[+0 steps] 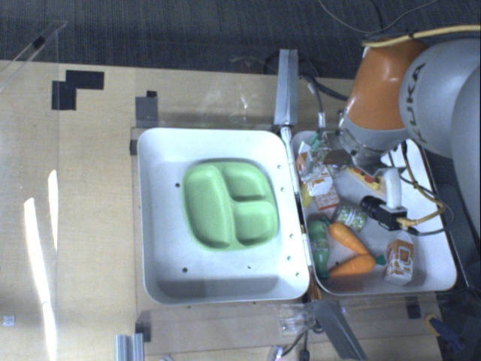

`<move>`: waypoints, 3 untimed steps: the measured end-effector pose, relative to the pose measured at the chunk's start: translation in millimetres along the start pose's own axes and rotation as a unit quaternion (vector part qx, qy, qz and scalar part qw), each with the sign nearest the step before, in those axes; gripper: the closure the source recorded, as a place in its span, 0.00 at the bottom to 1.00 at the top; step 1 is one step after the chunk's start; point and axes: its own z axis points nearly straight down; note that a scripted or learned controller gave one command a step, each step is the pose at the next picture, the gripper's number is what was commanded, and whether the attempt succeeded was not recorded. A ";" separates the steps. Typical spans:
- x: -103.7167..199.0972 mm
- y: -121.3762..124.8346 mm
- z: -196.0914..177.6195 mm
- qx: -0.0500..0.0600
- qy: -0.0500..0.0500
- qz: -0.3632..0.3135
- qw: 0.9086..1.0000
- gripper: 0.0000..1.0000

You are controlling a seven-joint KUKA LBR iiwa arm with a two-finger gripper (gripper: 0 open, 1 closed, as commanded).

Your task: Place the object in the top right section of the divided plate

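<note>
- The step in hand, as I judge it, is the pick: the gripper [329, 159] hangs low over the right bin [445, 275], right of the plate [225, 209] and about level with its upper edge
- The plate lies in the left bin [154, 224] with all three sections bare, so nothing is placed yet
- The top right section [249, 180] is the small one on the side of the plate nearest the gripper
- The task does not single out the object. My guess is the carton [323, 190], just under the gripper and right of the plate's top right section
- Right of the plate's lower half lie a bottle [349, 216], a green thing [319, 241], one carrot [347, 237] and another carrot [352, 265]. A second carton [400, 260] lies farthest from the plate
- Whether the gripper is open or clenched I cannot tell, since the wrist and its orange band [383, 81] cover it from above. Nothing can be seen in its grip
- The next move calls for a sure hold on one item out of a crowded heap, then a lift clear of the bin walls
- After that comes a carry leftward to the plate and a low, centred release, since the target section is small
- Whatever lies under the arm is hidden, the carton labels are too blurred to read, and the arm is cut off on the side away from the plate
</note>
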 end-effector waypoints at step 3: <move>77.2 -75.4 -21.7 -0.001 0.001 -0.121 0.993 0.00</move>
